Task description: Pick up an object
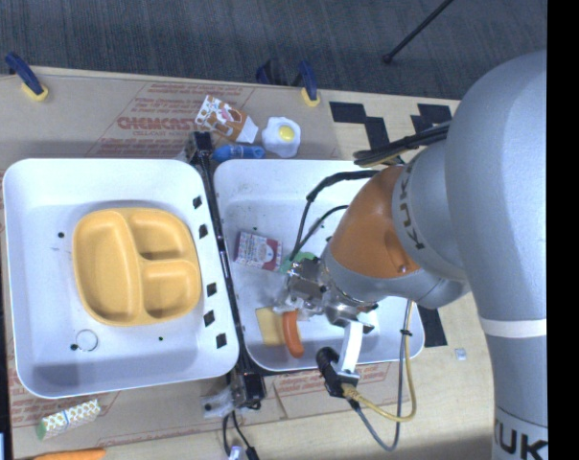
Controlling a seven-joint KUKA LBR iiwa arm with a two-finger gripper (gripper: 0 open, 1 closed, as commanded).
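one orange carrot (291,333) lies just below the pincer (304,300); pincer's state unclear.

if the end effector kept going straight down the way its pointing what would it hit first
Probably the orange carrot-like piece and the yellow block beside it on the floor of the right bin. The end effector hangs just above them, though the wrist hides its tips and depth is unclear.

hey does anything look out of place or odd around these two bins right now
A few items lie outside the bins: a small printed carton, a blue piece and a white and yellow item on the cardboard behind the right bin, and a patterned packet below the left bin. Nothing looks spilled or broken.
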